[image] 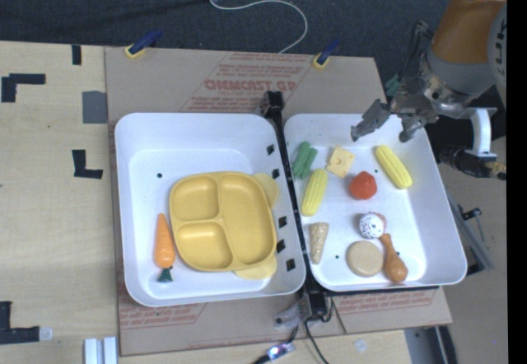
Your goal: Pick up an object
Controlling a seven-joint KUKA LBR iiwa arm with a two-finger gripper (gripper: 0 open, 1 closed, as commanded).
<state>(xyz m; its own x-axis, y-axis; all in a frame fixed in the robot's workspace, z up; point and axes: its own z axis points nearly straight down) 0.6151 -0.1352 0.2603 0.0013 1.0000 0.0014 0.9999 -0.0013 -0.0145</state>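
My gripper (pixel 387 128) hangs open over the back of the right bin (pixel 440 214), its two dark fingers spread with nothing between them. Just below it lie a yellow corn cob (pixel 393 166), a cheese wedge (pixel 339 162) and a red tomato (pixel 362 184). A green pepper (pixel 304 158), a second corn cob (pixel 314 192), a pale wedge (pixel 316 241), a white ball (pixel 371 226), a round biscuit (pixel 363 258) and a drumstick (pixel 392 258) fill the rest of that bin.
The left bin (pixel 136 189) holds a yellow divided plate (pixel 221 219) and an orange carrot (pixel 164 245). Black clips join the two bins along their shared wall (pixel 284 189). A white cable (pixel 272 4) loops behind the bench.
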